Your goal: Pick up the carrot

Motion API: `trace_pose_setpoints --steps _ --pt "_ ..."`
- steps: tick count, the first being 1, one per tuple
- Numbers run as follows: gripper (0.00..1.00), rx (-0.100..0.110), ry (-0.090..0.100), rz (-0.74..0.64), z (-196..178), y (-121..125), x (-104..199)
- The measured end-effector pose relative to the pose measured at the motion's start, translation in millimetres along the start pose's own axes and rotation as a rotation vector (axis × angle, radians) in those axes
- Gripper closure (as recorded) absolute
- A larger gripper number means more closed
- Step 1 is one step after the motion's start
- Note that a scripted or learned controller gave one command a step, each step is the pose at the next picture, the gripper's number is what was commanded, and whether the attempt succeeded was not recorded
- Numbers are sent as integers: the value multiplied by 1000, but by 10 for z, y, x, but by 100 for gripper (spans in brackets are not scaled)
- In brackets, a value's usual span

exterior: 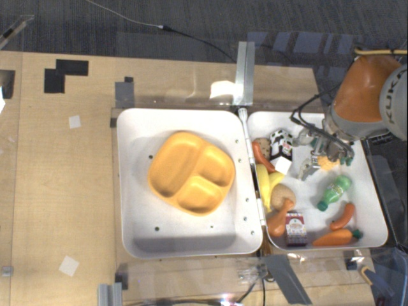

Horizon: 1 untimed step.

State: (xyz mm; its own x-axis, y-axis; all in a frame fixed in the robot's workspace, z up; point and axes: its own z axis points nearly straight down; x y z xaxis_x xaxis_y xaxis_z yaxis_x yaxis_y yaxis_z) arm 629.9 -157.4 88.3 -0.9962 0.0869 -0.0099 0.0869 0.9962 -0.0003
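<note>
Currently the gripper (324, 160) hangs over the upper-mid part of the right bin (376, 199), w/ the arm (363, 94) entering from the right. Fingers look spread apart w/ nothing between them, though a small yellowish item (327, 163) sits just under/beside them; can't tell if touching.

Carrot (334, 238) lies at the bin's lower right, near the front wall, just below a small orange sausage-shaped item (343, 215). Well apart from gripper; green bottle (333, 192) sits between the two.

Orientation: carrot lies flat, long axis roughly left-right in camera view, slightly tilted. Green stub at the right end, taper points left, toward the red-and-white packet (294, 228).

Step assessment: approach phase, no grasp made yet. Task judged at an early stage.

Next move req'd: translate gripper toward the front-right corner, clear of the bottle; rotate wrist so the fingers close across the short axis, i.e. straddle the carrot front-to-back; descend at mid-body.

Risk noted: bin wall close on the near side and the sausage item close on the far side, so finger clearance looks tight.

Left bin (137, 190) holds a yellow divided plate (191, 171); not involved.
</note>
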Motion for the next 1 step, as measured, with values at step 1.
trace_pose_setpoints --steps 1 --pt "100 1 -13 -6 -149 20 -41"
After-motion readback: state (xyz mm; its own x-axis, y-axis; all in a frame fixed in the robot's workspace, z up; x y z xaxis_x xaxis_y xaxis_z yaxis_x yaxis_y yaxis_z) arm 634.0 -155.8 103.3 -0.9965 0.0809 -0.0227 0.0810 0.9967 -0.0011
